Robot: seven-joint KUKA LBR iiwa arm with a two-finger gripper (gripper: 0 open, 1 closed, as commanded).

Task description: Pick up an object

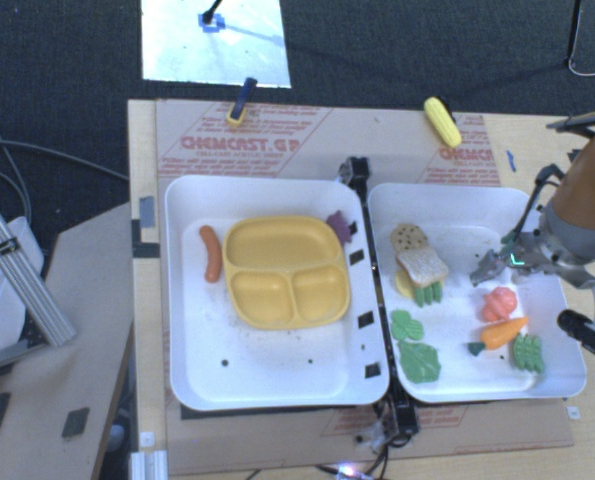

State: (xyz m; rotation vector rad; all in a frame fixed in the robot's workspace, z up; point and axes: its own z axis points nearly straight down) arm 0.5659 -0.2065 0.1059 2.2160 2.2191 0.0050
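Observation:
My gripper (pixel 493 265) hangs low over the right bin (pixel 457 194), near its right-hand middle, on the grey arm with the orange band (pixel 587 196). Just below it lies a reddish-orange toy tomato (pixel 498 304), and under that an orange carrot (pixel 503 334) next to a green toy vegetable (pixel 528 352). To the gripper's left sit a cookie (pixel 408 237) and a bread slice (pixel 423 265) over some green beans (pixel 429 293). Two green leafy pieces (pixel 407 325) (pixel 421 362) lie at the bin's front left. Nothing shows held in the gripper.
The left bin (pixel 187 353) holds a yellow divided plate (pixel 282 271), a sausage (pixel 211 253) and a small purple item (pixel 339 226). A toy corn cob (pixel 441 121) and a blue-and-yellow tool (pixel 241 101) lie on the bench behind the bins.

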